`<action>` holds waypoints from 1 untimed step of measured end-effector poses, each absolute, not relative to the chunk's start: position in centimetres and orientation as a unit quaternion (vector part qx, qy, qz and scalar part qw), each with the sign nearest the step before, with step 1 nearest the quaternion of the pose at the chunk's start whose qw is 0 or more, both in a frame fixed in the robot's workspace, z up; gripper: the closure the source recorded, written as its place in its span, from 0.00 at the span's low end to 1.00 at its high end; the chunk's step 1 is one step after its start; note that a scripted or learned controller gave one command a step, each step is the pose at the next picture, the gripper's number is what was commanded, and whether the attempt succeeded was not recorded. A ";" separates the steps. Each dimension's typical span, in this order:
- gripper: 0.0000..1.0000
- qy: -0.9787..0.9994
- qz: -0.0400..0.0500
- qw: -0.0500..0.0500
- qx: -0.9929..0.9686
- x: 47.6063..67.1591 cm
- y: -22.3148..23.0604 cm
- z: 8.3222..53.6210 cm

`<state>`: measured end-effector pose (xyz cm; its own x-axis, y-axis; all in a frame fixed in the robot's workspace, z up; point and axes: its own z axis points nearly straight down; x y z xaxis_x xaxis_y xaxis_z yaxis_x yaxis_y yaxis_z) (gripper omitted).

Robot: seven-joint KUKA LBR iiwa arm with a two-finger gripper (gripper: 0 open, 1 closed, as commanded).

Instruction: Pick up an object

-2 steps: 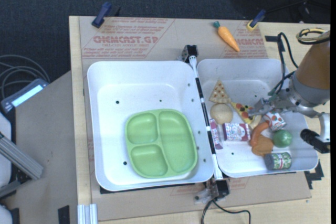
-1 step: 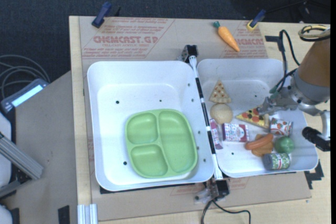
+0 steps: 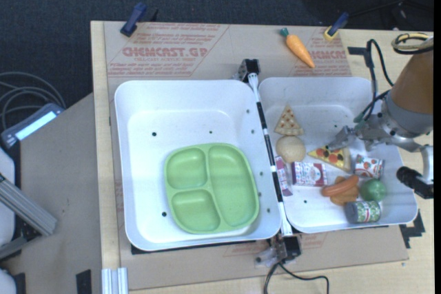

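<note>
Left bin (image 3: 138, 148): shallow glossy white plastic, rounded corners, holds pale green three-compartment tray (image 3: 210, 187), matte, rounded-rectangular. Right bin (image 3: 310, 89): same plastic, toy food clustered in near half. Arm enters from right; gripper (image 3: 342, 139) low over bin, tips at pizza slice (image 3: 329, 157); finger spread cannot tell, nothing seen gripped. Flat red packet (image 3: 308, 173), orange hotdog-like piece (image 3: 342, 188), round beige ball (image 3: 291, 147), triangular waffle wedge (image 3: 289, 122), green-labelled can (image 3: 363, 211). Orange carrot (image 3: 299, 47) lies on bench beyond bin.

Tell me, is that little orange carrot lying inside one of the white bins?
No, the carrot lies on the brown board behind the right bin, outside its rim.
</note>
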<state>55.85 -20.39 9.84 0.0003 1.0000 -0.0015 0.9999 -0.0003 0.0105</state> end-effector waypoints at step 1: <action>0.00 0.707 0.001 -0.003 0.707 47.9 -22.0 8.5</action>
